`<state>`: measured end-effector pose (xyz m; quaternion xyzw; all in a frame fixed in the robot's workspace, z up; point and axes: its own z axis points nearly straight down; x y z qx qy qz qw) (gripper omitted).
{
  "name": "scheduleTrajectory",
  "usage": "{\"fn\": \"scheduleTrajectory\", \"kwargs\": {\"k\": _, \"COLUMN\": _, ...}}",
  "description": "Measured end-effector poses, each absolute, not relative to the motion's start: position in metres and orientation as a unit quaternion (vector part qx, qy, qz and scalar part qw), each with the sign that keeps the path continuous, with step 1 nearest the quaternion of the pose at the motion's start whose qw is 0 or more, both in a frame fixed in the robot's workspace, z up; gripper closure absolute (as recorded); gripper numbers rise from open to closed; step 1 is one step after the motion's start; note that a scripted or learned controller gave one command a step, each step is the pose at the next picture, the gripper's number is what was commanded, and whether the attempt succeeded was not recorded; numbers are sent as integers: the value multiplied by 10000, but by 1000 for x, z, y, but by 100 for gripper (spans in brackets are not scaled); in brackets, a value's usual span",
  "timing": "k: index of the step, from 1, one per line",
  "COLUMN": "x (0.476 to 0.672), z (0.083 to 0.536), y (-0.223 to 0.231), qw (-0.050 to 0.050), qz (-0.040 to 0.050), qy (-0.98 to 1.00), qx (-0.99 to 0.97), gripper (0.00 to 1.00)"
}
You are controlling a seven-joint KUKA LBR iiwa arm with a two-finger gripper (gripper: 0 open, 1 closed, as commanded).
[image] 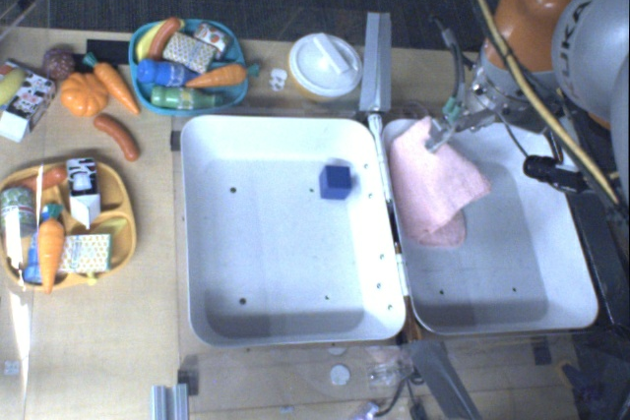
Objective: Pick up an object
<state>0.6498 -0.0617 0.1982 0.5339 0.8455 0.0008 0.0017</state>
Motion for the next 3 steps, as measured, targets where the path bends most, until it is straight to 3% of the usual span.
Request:
{"fn": "scheduleTrajectory", "kwargs": {"k": 1, "x": 650, "z": 198, "y": -62, "qw": 17, "qz": 9, "qy": 8456, "qx": 5337, "gripper": 0}}
{"fn": "scheduleTrajectory", "kwargs": {"k": 2, "x": 603, "z": 111, "y": -102, "qw": 9, "qz": 4, "qy": 8205, "qx": 5716, "gripper": 0}}
{"fn": "scheduleTrajectory", "kwargs": {"k": 3, "x": 581, "z": 130, "y": -100, "qw": 8, "qz": 9, "qy": 7867, "qx": 6173, "gripper": 0}}
